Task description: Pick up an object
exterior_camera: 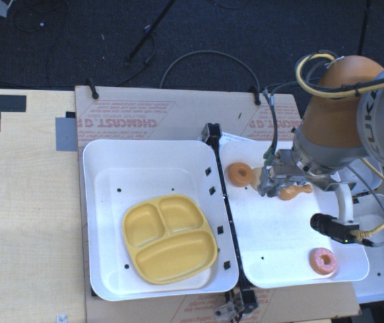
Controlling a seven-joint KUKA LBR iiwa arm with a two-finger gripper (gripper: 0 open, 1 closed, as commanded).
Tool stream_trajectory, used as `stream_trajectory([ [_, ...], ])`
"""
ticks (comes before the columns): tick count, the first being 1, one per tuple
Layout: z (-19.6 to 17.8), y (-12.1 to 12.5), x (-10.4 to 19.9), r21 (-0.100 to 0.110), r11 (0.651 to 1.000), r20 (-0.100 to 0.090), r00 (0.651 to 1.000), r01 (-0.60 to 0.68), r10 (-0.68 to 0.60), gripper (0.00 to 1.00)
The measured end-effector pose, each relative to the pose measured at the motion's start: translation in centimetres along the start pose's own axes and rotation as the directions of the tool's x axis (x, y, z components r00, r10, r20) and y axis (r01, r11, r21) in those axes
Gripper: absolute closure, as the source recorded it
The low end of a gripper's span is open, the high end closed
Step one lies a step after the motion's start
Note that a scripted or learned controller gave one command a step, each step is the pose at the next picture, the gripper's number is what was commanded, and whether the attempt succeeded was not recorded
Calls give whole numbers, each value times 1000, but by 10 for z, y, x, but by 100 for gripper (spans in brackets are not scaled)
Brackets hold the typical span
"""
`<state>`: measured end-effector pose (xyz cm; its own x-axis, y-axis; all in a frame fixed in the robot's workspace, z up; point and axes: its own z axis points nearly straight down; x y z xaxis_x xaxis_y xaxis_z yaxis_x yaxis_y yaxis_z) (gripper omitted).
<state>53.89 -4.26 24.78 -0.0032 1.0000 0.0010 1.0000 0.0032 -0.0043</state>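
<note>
The arm's gripper (267, 184) hangs low over the right bin (279, 274), just beside a brown doughnut (240, 174) and an orange toy (294, 192); how wide it stands cannot be told. The arm (337, 113) reaches in from the right, wrist bent downward. A pink doughnut (323, 261) lies near the bin's front corner; a yellow divided tray (170, 238) sits in the left bin (104, 180).

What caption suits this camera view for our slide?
End effector low in the right bin between glazed doughnut and tan toy; yellow tray in left bin.
</note>
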Motion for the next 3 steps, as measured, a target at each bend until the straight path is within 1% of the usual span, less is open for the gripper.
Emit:
stream_trajectory([
  [1, -2, 27, 45, -2, 1000, 0, 1000, 1, -1, 100],
  [2, 0, 44, 87, -1, 1000, 1, 1000, 1, -1, 100],
  [3, 3, 69, 134, -1, 1000, 0, 1000, 1, -1, 100],
])
